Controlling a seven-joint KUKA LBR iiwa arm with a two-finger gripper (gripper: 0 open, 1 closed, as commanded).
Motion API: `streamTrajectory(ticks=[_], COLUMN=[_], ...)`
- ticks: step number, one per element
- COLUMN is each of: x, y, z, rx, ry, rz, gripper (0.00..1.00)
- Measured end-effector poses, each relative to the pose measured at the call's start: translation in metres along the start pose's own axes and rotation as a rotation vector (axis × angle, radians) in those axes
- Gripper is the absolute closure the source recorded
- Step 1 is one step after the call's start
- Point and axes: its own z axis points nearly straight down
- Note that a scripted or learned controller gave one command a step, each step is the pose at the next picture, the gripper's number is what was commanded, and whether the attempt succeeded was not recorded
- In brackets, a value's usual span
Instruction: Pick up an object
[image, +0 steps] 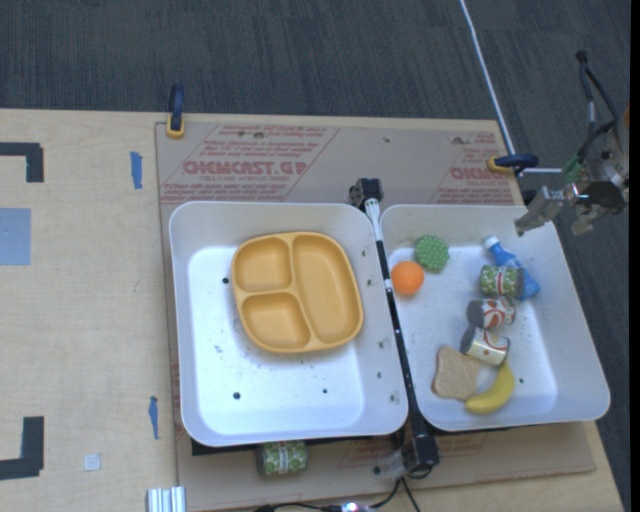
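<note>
Both white bins, the left bin (200, 330) and the right bin (570, 350), look like smooth, slightly glossy plastic, the left one speckled with dark marks. The yellow divided plate (297, 291) is matt plastic. The counter (80, 330) is pale, smooth wood, with a printed cardboard-brown sheet (300, 165) under the bins. The floor (300, 50) looks like dark, rough carpet. The green ball (432, 252) has a knobbly surface.

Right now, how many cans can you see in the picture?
3. One green can lies in the right bin, a second can just below it, and a third can lies outside, below the left bin. More may be hidden.
</note>
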Motion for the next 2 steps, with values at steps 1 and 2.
streamTrajectory(ticks=[1,2], x=[-0.008,-0.008], y=[-0.010,-0.008], z=[0.164,0.152], rx=[-0.003,-0.008], ry=[-0.001,-0.003], rz=[-0.001,0.000], gripper=[0.00,1.00])
